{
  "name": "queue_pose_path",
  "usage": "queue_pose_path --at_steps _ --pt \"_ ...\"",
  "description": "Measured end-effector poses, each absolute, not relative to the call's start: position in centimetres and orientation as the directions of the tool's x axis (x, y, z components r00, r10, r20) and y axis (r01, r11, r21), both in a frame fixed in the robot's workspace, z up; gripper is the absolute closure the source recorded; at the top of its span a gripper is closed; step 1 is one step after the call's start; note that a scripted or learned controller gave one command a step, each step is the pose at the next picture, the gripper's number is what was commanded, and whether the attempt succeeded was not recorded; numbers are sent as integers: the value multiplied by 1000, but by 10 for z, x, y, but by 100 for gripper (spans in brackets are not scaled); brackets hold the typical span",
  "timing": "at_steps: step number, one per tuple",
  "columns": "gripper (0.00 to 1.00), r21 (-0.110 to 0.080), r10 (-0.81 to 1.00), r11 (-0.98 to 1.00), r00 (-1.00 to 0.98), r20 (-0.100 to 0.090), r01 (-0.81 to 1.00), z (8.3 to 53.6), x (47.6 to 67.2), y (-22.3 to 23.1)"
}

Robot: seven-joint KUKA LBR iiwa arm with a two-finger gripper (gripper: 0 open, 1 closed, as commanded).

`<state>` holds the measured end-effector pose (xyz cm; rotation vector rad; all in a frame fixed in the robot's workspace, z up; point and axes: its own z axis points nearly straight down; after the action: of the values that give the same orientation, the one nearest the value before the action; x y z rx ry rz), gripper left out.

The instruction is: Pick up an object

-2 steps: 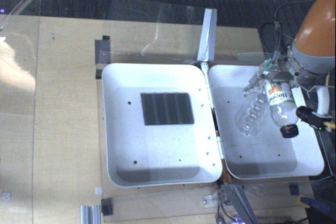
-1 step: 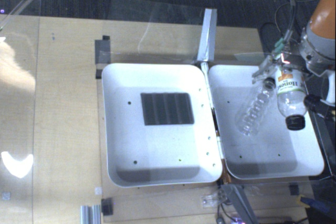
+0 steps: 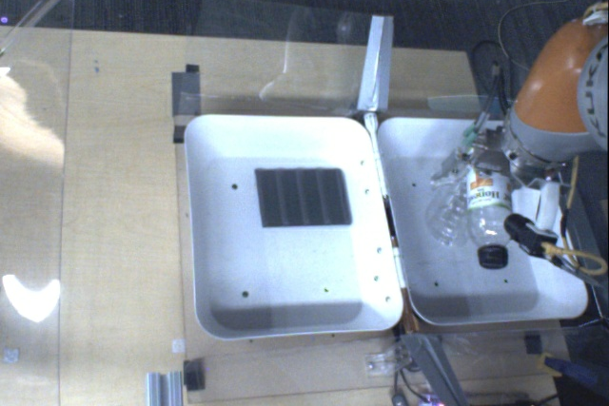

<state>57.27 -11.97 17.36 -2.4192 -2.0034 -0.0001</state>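
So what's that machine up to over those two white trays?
A robot arm is reaching in from the right over the right bin, trying to pick something up. Its gripper is down among the things in that bin: a clear bottle with a white and orange label, some clear plastic beside it, and a small black piece. I can't tell whether it has hold of anything. The left bin has a dark ribbed panel in it.
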Motion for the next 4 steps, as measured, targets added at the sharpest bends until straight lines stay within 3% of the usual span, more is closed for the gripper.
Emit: queue_pose_path --at_steps 1,2,3,4 --pt "0 10 999 -40 40 -2 999 106 611 -159" --pt "0 -20 998 60 -59 16 998 102 618 -191" --pt "0 25 985 173 -172 -12 985 101 635 -207" --pt "0 34 932 361 -361 -24 932 102 591 -161"
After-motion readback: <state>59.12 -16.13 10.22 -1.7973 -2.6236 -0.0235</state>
